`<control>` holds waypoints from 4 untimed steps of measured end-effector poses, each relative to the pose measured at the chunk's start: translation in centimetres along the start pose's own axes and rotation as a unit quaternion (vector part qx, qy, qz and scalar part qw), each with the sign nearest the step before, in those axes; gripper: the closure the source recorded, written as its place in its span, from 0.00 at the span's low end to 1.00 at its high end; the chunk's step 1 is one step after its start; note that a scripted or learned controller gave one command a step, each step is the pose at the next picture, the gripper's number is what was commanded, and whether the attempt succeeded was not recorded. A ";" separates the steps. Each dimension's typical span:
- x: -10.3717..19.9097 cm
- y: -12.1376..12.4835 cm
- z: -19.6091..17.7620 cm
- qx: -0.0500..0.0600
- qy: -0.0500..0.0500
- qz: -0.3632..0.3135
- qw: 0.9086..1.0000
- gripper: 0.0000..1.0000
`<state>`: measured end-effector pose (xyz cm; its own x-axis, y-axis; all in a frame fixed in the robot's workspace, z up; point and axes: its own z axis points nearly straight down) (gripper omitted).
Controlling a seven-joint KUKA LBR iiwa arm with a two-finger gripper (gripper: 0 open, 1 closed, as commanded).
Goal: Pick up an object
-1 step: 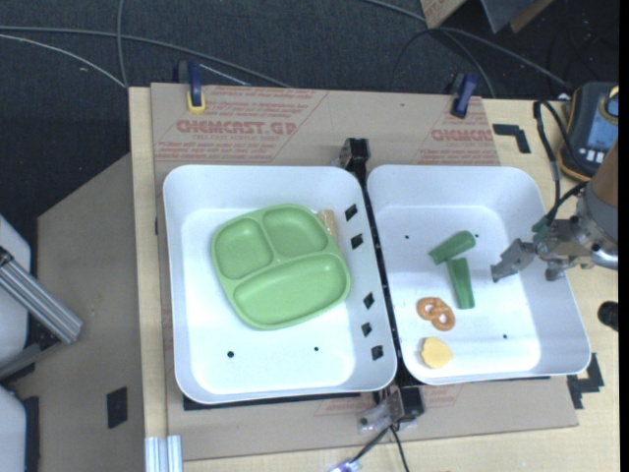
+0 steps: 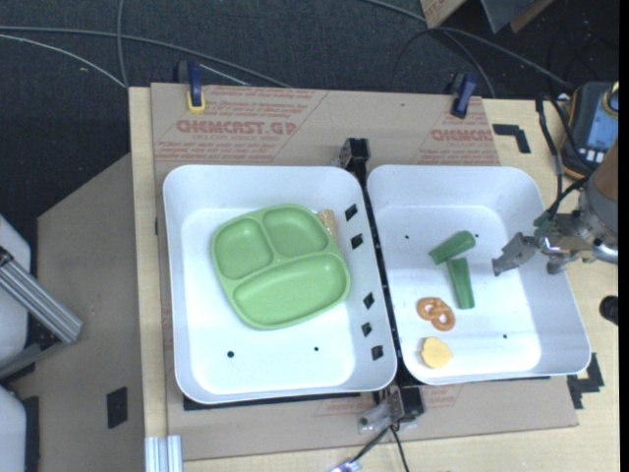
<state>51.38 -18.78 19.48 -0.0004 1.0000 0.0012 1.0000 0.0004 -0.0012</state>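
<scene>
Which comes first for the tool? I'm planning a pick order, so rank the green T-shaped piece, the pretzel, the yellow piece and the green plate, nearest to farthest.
From the tool:
1. Green T-shaped piece, right bin, just left of it.
2. Pretzel, right bin, lower left.
3. Yellow piece, right bin, near the front wall.
4. Green plate, left bin.
</scene>
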 end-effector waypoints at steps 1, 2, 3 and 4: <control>-0.5 -0.9 4.9 0.002 0.001 0.001 1.000 0.00; -0.2 0.0 9.7 0.002 0.001 0.000 1.000 0.00; -0.2 0.1 10.8 0.000 0.000 0.000 1.000 0.00; -0.2 0.2 9.6 -0.003 0.000 0.000 1.000 1.00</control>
<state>51.60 -18.95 9.87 0.0000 1.0000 0.0020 1.0000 0.0000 0.0043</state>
